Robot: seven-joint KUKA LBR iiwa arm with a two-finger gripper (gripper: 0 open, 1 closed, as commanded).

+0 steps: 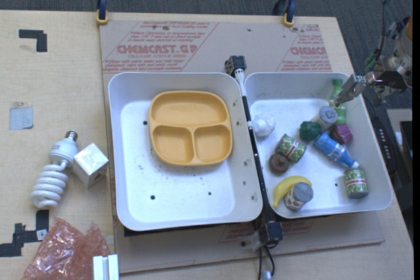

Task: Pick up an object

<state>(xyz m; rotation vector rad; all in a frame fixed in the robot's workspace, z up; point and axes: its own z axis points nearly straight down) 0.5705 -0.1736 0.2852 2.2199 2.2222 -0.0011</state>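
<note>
Hand (346,94) sits at the upper-right edge of the right bin (315,210), tilted in from the right; fingers are thin and blurry, so can't tell if they're spread or closed, & nothing is visibly between them. Candidate objs are just below-left of it: grey-capped jar (328,116) nearest, then green lump (310,130), maroon piece (342,135), blue bottle (335,150). Further below: green-label can (355,183), patterned can (291,148), donut (279,163), banana (287,188) w/ a grey-lidded jar (300,196) on it. White wad (262,126) is well left. Left bin (121,141) w/ the yellow tray (190,126) is far left.

Risks, as I judge: objs under the hand are packed touching, so the fingers could straddle two or shove one aside. Round jar/bottle could roll or squirt out. Hand is close to the bin wall, so it may clip the rim on descent.
</note>
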